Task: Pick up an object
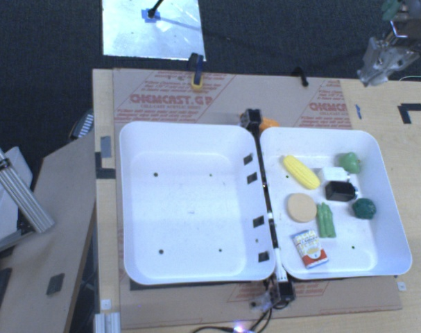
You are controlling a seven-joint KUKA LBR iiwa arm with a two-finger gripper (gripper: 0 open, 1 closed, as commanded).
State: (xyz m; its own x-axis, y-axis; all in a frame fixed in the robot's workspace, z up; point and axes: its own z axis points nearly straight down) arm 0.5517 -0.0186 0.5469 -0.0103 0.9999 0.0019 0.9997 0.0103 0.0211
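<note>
The gripper [375, 73] hangs at the upper right corner of the scene, above the far edge of the bench [293, 96] and clear of both bins; whether its jaws stand wide or narrow cannot be told from this angle. Below and to the left of the jaws lies the right bin [387, 255], holding every loose object. Nearest the jaws sits a light green lump [349, 162], with a dark green ball [364, 208] further below. A black block [339, 190] lies between them, slightly leftward. Further left rest a yellow corn cob [301, 171], a tan disc [301, 207], a green pod [325, 220] and a small red-and-white carton [310, 248]. The left bin [189, 207] lies furthest from the jaws.
</note>
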